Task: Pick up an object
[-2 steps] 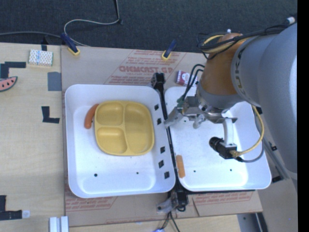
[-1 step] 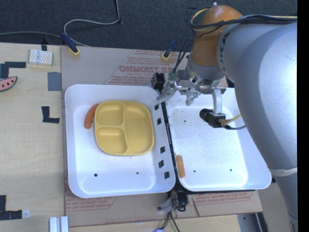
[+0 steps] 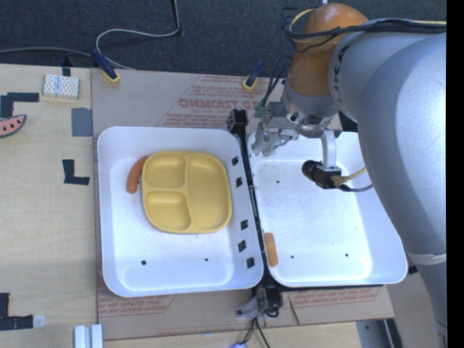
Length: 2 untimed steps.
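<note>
A yellow divided plate point(image 3: 186, 191) lies in the left bin point(image 3: 123, 267). An orange sausage-shaped piece point(image 3: 134, 174) rests against the plate's left edge. Another small orange piece point(image 3: 270, 249) lies in the right bin point(image 3: 341, 263) by its left wall. My gripper point(image 3: 267, 141) hangs over the far left corner of the right bin, close to the divider between the bins. Nothing shows between its fingers.
The grey arm with its orange band point(image 3: 322, 46) covers the right bin's far right side. Black clips point(image 3: 243, 225) line the divider between the bins. A cable point(image 3: 138, 31) and blue-yellow clamps point(image 3: 105, 65) lie beyond the bins. Tape marks and a small checked pad point(image 3: 61, 87) sit at the left.
</note>
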Available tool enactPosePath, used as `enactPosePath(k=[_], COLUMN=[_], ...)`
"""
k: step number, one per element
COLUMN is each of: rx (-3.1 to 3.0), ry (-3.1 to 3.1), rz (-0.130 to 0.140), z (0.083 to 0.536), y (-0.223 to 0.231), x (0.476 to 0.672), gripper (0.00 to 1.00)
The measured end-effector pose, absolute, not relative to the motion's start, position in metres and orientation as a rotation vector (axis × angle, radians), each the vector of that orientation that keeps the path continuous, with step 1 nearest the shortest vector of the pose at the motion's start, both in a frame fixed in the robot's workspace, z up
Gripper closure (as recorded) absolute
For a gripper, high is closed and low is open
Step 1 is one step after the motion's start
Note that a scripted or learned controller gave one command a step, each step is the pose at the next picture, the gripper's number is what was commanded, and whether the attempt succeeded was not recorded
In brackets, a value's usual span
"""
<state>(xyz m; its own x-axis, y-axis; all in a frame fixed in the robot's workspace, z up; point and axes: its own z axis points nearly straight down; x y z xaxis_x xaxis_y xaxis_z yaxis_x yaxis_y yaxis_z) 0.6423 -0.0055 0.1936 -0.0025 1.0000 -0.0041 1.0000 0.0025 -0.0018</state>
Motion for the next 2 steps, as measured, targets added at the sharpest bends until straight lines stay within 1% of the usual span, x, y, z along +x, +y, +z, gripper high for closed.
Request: enactPosePath(k=[1, 2], rx=[2.217, 2.219], ry=[2.224, 2.223], rz=[-0.007, -0.003], z=[0.193, 0.184], y=[-0.005, 0.031], x=[0.642, 0.668], gripper=[0.00, 0.00])
